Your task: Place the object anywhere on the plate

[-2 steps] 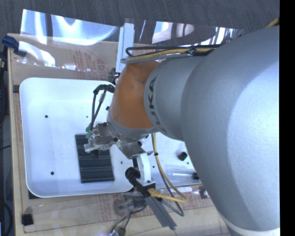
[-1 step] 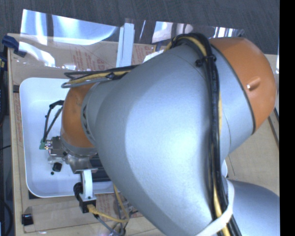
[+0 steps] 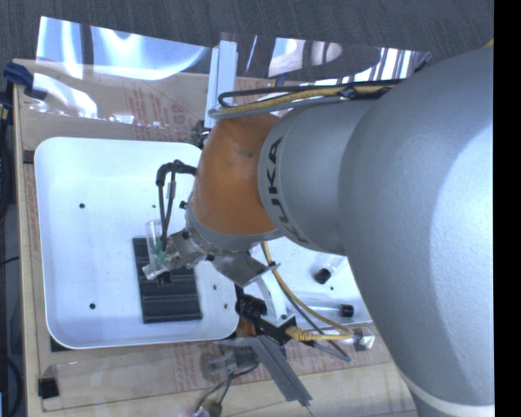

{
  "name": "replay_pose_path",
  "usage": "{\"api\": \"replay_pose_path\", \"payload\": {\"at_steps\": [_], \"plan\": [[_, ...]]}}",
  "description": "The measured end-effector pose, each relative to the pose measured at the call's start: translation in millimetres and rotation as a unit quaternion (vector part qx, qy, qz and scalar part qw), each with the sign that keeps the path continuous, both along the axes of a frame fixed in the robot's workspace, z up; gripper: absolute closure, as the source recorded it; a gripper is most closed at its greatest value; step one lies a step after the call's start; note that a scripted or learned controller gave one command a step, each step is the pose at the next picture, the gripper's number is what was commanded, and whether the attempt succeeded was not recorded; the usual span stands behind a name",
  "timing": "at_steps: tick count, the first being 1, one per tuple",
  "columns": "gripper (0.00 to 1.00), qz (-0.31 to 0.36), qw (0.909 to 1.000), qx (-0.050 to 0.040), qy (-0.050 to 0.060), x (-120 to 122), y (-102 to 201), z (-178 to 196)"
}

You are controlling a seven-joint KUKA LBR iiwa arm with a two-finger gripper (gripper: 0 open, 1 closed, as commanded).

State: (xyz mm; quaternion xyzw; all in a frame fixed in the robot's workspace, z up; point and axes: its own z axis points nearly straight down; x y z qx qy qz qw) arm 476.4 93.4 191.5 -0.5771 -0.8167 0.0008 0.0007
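Black letters reading "UK" are being shown on the grey arm [image 3: 391, 189], just past its orange band [image 3: 234, 181]; the rest of the word is being hidden by the curve of the casing. Faint red printing is being seen on the bench [image 3: 139, 111] toward 11 o'clock, too blurred to be read.

The left bin [image 3: 78, 233] is being occupied by a dark ribbed plate [image 3: 169, 298], lying flat toward 6 o'clock in that bin. The gripper [image 3: 159, 263] is being held over the plate's upper edge, at about 7 o'clock from the orange band. Whether it is released or clenched cannot be told, and the object itself cannot be made out.

In the right bin [image 3: 330, 298], largely covered by the arm, a small black piece [image 3: 321, 275] is being seen, with a black-tipped pen-like stick [image 3: 334, 310] just below it.
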Motion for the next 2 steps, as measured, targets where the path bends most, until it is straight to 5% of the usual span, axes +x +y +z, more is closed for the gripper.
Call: {"api": "replay_pose_path", "payload": {"at_steps": [1,2], "plan": [[1.0,-0.033,0.9995,-0.0012,0.004,-2.8,91.6,-62.3],[0.0,-0.033,0.9995,-0.0012,0.003,-2.5,91.3,-62.0]]}}
